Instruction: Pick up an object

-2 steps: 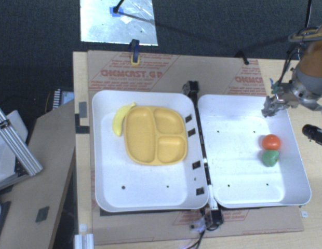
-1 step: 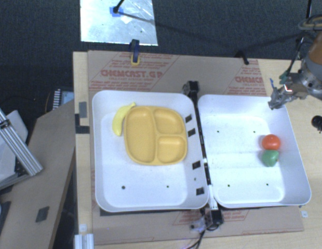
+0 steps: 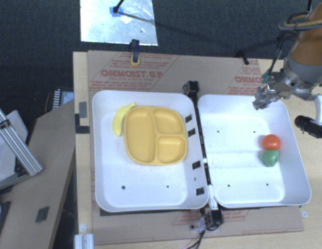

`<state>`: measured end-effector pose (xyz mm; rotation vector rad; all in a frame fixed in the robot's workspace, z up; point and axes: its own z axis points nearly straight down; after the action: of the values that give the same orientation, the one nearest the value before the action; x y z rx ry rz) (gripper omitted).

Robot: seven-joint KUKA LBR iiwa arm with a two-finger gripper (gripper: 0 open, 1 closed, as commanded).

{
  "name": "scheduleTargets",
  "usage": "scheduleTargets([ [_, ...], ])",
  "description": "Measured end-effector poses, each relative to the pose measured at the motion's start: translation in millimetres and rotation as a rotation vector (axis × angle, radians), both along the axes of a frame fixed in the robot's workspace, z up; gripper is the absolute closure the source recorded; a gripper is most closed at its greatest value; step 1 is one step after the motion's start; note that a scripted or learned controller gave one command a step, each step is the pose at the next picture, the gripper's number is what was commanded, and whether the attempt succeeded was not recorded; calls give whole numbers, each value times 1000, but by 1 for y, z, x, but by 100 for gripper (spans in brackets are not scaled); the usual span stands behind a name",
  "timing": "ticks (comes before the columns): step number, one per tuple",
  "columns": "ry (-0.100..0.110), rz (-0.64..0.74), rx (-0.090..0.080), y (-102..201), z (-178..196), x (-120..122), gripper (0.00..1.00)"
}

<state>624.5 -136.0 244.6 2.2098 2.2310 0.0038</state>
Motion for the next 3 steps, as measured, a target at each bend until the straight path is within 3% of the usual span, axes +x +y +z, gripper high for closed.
scheduleTargets([
  [1,2,-1,0,42,1,-14,100],
  [3,3,1,2,165,2,-37,100],
])
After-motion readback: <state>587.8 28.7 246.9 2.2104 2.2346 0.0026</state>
